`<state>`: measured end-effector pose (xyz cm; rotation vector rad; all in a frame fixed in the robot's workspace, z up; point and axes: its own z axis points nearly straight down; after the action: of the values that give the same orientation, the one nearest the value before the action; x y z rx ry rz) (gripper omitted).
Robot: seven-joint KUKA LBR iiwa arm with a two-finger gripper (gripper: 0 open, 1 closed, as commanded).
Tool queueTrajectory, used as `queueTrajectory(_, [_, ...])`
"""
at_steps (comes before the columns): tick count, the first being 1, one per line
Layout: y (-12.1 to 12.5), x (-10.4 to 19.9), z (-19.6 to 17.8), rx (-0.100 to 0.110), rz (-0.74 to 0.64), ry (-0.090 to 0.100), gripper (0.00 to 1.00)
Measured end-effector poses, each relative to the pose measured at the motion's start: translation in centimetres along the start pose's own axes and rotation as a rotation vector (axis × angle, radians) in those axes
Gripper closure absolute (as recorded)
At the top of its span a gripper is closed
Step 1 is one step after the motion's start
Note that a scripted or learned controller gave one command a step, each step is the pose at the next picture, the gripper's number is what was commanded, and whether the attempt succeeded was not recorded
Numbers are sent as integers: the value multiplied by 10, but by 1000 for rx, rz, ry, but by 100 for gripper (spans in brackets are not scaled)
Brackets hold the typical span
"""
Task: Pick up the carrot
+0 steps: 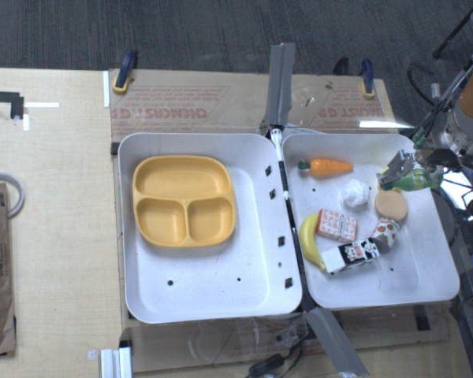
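Nearest, at the front of the right bin (pixel 426 286), a black-and-white carton (pixel 356 253) lies tilted beside a banana (pixel 310 242), the two touching at the banana's lower end. Just behind them sit a small red-and-white box (pixel 336 224) and a small patterned item (pixel 385 230) too small to name. Further back come a round tan cookie-like disc (pixel 391 205) and a crumpled white wad (pixel 354 193). At the right rim the gripper (pixel 397 169) hovers by a green object (pixel 418 180); whether its fingers are spread or closed cannot be told. Toward the far side of that bin the carrot (pixel 329 166) lies flat, its green top pointing left, well apart from the gripper and touching nothing else. Across the divider, the left bin (pixel 221 290) holds a yellow divided plate (pixel 184 200). Both bins rest on the desk (pixel 47 235).
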<state>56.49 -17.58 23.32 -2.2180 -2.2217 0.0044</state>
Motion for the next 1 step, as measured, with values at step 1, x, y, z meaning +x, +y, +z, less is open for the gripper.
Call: queueTrajectory(1, [1, 13, -6, -2, -21, 0, 0])
